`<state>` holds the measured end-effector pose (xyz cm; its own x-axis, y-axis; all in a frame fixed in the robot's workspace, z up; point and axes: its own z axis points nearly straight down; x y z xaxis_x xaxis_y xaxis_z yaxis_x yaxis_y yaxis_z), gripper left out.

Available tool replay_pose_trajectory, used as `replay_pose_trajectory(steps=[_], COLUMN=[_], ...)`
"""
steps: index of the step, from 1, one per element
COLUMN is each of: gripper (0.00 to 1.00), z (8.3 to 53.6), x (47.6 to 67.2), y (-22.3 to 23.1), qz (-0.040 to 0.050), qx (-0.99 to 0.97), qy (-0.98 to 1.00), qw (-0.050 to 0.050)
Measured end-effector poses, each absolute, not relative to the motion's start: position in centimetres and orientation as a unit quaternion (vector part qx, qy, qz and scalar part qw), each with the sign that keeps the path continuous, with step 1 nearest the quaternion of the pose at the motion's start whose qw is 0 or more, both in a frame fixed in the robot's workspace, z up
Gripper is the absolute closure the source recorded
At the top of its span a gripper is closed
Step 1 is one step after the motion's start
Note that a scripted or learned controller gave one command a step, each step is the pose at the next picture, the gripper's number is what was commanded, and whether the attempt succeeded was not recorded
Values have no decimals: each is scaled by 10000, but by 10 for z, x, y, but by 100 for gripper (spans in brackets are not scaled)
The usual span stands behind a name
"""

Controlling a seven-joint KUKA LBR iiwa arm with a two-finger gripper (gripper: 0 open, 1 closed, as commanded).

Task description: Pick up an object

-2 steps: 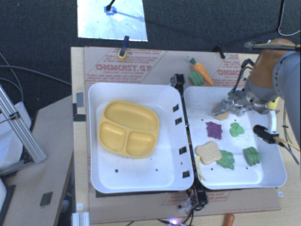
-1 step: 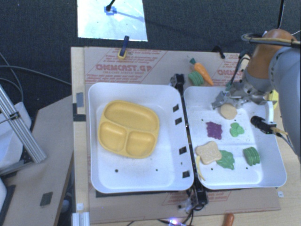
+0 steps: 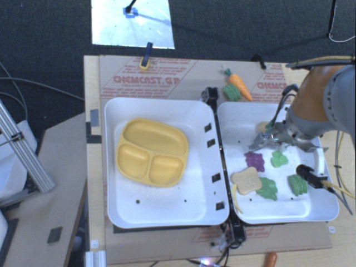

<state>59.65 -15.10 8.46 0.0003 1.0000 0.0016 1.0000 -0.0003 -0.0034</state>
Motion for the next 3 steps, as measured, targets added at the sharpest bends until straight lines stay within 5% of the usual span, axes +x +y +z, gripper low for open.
replay_pose_trajectory(steps=[1, 2, 3], gripper=[0, 100, 100], z=[86, 97, 84], x=[532, 536, 485], y=[-109, -111, -96], qz=[-7, -23, 2], qx=[-7066, -7070, -7072], qy=[-7076, -7072, -7070], qw=[0, -43, 12])
